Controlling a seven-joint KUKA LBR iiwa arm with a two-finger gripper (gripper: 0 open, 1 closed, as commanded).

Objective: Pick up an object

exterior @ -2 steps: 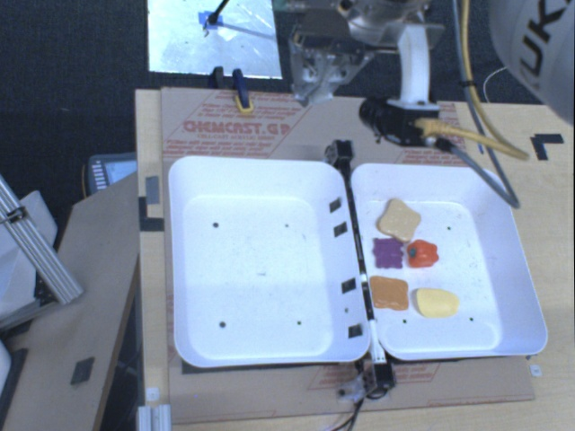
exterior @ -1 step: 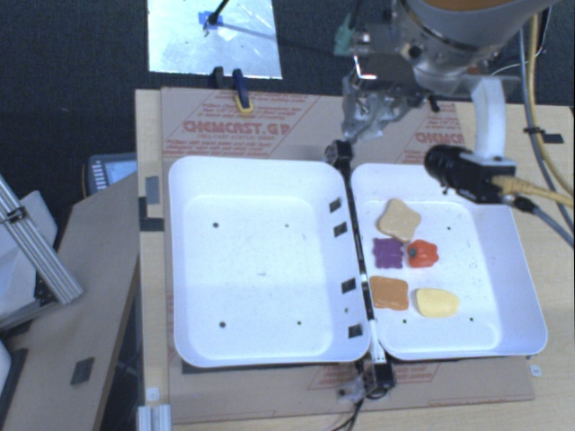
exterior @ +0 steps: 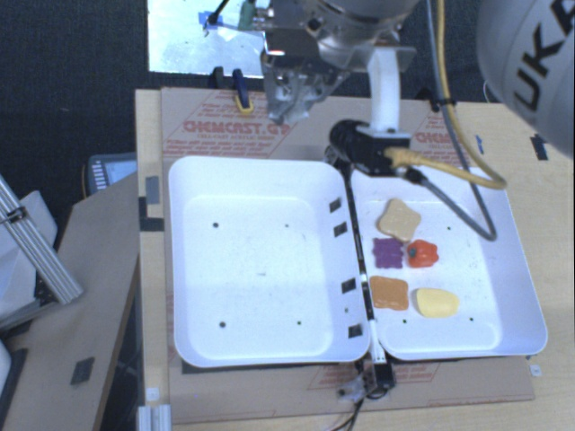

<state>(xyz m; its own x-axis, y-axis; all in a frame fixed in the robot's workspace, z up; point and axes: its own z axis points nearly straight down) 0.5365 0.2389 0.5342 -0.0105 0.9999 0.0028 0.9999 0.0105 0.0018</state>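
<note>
My gripper (exterior: 289,106) hangs high above the back edge of the left bin (exterior: 189,268), with nothing visible between its fingers. The right bin (exterior: 512,277) holds a tan bread-shaped piece (exterior: 399,218), a purple piece (exterior: 388,252), a red-orange pepper-like piece (exterior: 422,253), an orange-brown piece (exterior: 390,293) and a pale yellow piece (exterior: 437,303). All of them lie well below and to the right of the gripper.
Both bins sit on a cardboard sheet (exterior: 216,128) on the bench. A blue and yellow clamp (exterior: 241,92) grips the sheet's back edge. Metal rails (exterior: 31,241) lean at the far left. A yellow cable (exterior: 449,169) loops over the right bin's back.
</note>
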